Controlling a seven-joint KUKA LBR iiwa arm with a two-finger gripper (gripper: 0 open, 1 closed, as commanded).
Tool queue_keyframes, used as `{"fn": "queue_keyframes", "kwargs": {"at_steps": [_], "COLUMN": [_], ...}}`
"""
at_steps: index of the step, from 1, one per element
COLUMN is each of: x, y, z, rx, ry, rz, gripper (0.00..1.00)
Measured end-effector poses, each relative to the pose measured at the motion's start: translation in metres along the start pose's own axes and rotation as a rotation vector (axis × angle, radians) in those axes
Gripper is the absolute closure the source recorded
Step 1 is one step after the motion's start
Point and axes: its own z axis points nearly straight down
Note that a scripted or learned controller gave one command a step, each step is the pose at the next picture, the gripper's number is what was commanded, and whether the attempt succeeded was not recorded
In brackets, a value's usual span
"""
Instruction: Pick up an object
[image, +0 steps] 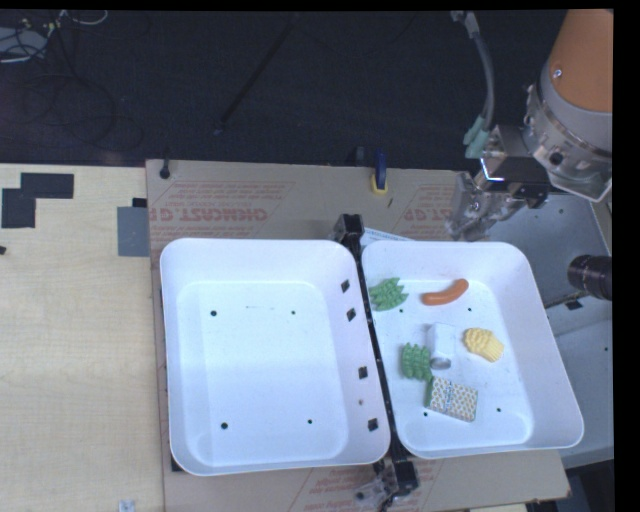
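The right bin (545, 330) holds several small items. An orange sausage (444, 291) lies near its back, with a green leafy piece (388, 293) to its left. A white cylinder (441, 342) sits mid-bin between a second green piece (415, 361) and a yellow corn-like piece (483, 345). A flat speckled pad with a green edge (453, 398) lies toward the front. My gripper (471, 215) hangs above the bench just behind the right bin's back rim, apart from every item and with nothing seen in it.
The left bin (180, 330) stands beside the right one, joined by a black divider strip (360, 340). Both rest on a cardboard sheet (250, 205). A blue-and-yellow clamp (380, 175) stands at the back edge. A hose (487, 80) trails above the wrist.
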Motion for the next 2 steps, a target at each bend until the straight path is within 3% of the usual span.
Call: {"fn": "queue_keyframes", "kwargs": {"at_steps": [1, 2], "x": [0.052, 0.095], "y": [-0.026, 0.057], "z": [0.087, -0.03], "rx": [0.021, 0.003], "ry": [-0.002, 0.0], "rz": [-0.003, -0.002], "gripper": [1.0, 1.0]}}
